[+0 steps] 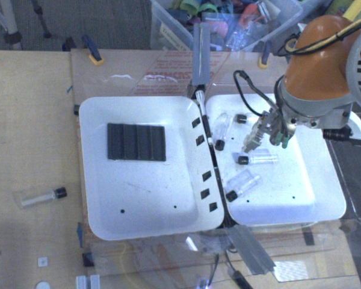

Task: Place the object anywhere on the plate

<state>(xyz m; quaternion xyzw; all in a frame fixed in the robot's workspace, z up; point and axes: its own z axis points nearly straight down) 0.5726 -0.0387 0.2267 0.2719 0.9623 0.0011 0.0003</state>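
The right bin [325, 203] holds several small clear vials with dark caps: one [257, 159] lying roughly crosswise just below the gripper [257, 138], another [242, 184] angled toward the divider, a third [219, 129] near the bin's upper left. The dark ribbed plate [136, 142] sits in the left bin [108, 215], well apart from all of them. The vial nearest the gripper is judged the likely target (the task does not specify which). These vials look light, rigid and smooth-walled; being round, one would tend to roll or squirt out under an off-centre pinch, so the sound hold is across the barrel at mid-length, clear of the cap. The gripper hangs above and slightly left of that vial, apparently not touching it, with nothing seen between the fingers. Whether the fingers are spread or closed cannot be determined at this angle and resolution.
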